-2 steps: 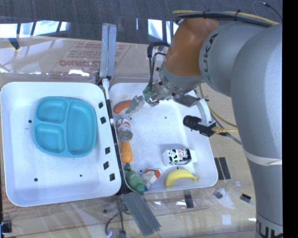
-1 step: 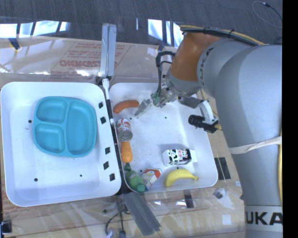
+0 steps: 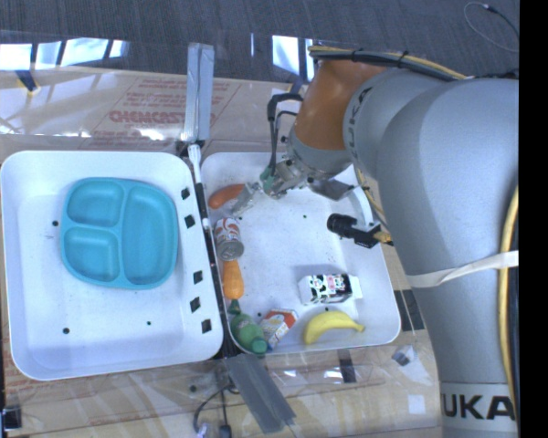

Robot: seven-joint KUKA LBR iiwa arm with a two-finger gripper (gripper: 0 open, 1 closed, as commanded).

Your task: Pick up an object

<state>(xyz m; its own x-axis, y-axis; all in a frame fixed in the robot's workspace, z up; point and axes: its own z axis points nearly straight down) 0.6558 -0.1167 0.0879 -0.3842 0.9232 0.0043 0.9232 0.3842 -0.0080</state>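
The sausage [image 3: 225, 196] lies in the right bin [image 3: 297, 235], up in the far corner by the wall next to the other bin. The gripper [image 3: 253, 192] is down low just beside it, on the sausage's right. I cannot tell if the gripper is spread wide or pressed together, and I cannot tell if it touches the sausage. Nothing is seen in its grip.

Below the sausage, along the same wall, come a can [image 3: 228, 241], then a carrot [image 3: 233, 282], then a green thing [image 3: 247, 333] in the near corner. A small box [image 3: 279, 321] lies right by the green thing. A banana [image 3: 332, 325] lies next to that box, near the front wall. A milk box [image 3: 329, 287] with black spots sits just above the banana.

The big grey arm [image 3: 420, 172] comes in from the right.

The left bin [image 3: 27, 245] has a blue plate [image 3: 121, 231] lying flat in it.
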